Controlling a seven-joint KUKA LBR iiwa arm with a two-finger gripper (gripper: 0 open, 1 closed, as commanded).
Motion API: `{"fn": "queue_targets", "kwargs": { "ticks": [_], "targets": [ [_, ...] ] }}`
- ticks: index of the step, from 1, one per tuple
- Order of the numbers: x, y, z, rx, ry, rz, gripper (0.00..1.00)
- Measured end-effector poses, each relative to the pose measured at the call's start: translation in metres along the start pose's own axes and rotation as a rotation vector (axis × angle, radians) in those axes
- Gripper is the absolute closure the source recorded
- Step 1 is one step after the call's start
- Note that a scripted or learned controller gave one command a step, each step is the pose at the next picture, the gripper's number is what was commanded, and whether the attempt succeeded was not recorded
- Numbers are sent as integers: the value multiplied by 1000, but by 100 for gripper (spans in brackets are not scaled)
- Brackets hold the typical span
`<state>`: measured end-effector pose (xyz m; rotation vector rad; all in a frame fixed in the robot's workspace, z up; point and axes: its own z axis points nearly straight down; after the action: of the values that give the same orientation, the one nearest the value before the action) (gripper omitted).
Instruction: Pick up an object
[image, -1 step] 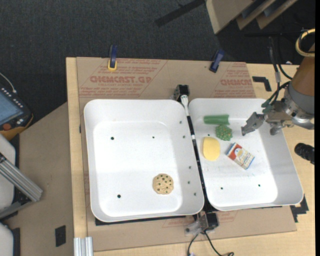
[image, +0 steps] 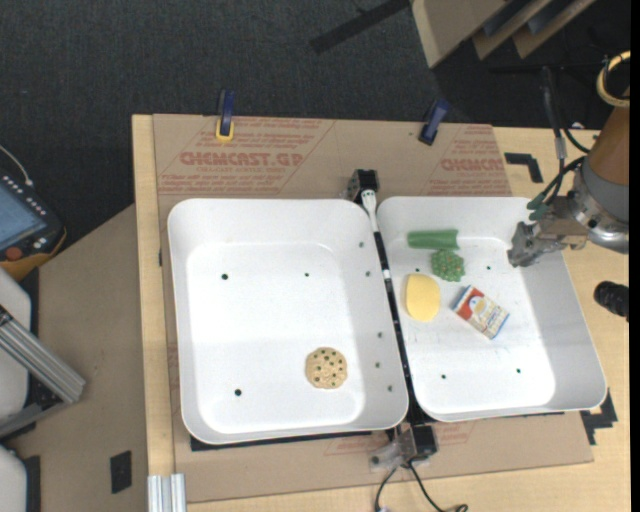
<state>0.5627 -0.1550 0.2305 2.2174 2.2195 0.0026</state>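
Camera view: pincer (image: 522, 250) above right bin (image: 560, 390).

Two shallow white bins sit side by side: the left bin (image: 200, 250) and the right bin (image: 560, 340). One cookie (image: 326, 368) lies in the left bin toward 5 o'clock. The right bin holds four things toward 10 o'clock: one green cylinder (image: 432, 239), one green bumpy piece (image: 447, 265), one yellow lemon-like object (image: 422, 298), one small red-and-white packet (image: 481, 311)
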Motion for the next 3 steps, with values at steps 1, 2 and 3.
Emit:
{"fn": "queue_targets", "kwargs": {
  "ticks": [1, 2, 3],
  "targets": [
    [-47, -60, -64, -2, -3, 8, 100],
    [-71, -84, -69, 4, 0, 4, 100],
    [25, -75, -91, 0, 2, -9, 100]
  ]
}}
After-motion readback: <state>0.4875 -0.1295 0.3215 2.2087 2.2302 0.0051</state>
